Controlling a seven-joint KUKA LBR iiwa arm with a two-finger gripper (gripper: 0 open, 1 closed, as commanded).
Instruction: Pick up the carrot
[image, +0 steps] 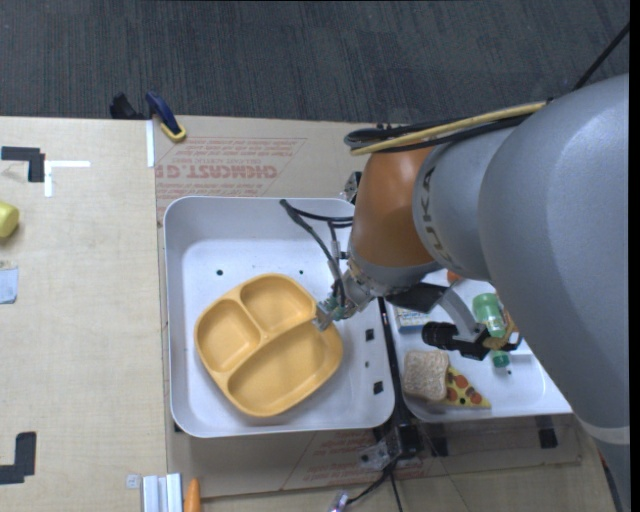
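Observation:
My gripper (329, 313) hangs low over the left bin (190, 300), at the right rim of a yellow divided plate (265, 345). Its tip is small and partly hidden by the wrist. In the right bin (530, 395), a small orange piece (507, 336) shows beside a green bottle-like object (488, 311), close under the arm. I cannot tell whether that orange piece is the carrot. The large grey arm covers much of the right bin.
A slice of bread (425, 373) and a toy pizza slice (466, 390) lie at the front of the right bin. A yellow object (6, 220) sits at the bench's far left. A blue and yellow clip (165, 115) lies behind the left bin.

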